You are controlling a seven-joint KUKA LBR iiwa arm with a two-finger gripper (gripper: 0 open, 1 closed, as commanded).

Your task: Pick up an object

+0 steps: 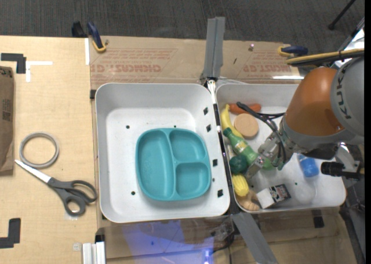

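Objects for picking lie crowded in the right bin (324, 199), and the end effector (268, 158) sits low among them, right beside a green bottle (240, 148). From where I stand I cannot tell whether it is open, closed or gripping anything; the wrist and a tangle of black cable cover that spot. The arm (316, 109), with its orange band, also hides a good part of the bin's middle and far side.

Around the end effector, the green bottle lies at a slant near the bin's left wall, with a banana (225, 119) just behind it against that wall. A round tan disc (247, 125) sits beside the banana, and an orange, carrot-like piece (244, 107) lies at the far edge, partly cut off by the arm. Nearer me are a yellow corn-like piece (240, 184), a small white box (265, 197) and something blue (308, 168), too small to make out.

The left bin (110, 141) holds a teal divided plate (173, 163), lying flat.

Both bins rest on cardboard over a pale wooden desk (46, 106). On the desk's left lie scissors (61, 186) and a roll of tape (39, 149). Beyond is dark grey carpet.
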